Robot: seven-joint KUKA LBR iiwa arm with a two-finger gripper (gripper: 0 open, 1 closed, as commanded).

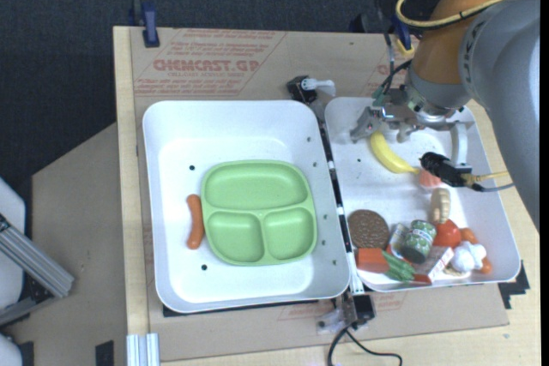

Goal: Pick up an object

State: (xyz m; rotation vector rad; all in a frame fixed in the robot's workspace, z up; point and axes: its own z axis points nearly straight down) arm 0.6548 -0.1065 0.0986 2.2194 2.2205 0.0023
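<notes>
Right bin (pixel 506 223): banana (pixel 390 157) (toys crowded nearby)

Printed text, red, on brown board (pixel 257 56) covering the counter, upper centre of the frame: large line reads "CHEMCAST GP". Smaller red lines above and below it: too small to read. No other legible markings.

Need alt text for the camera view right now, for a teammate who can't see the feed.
The grey arm's gripper hangs over the far end of the right bin, just above a banana. More toy food crowds that bin's near end, including a brown patty. The left bin holds a green divided tray and a sausage beside it.
</notes>
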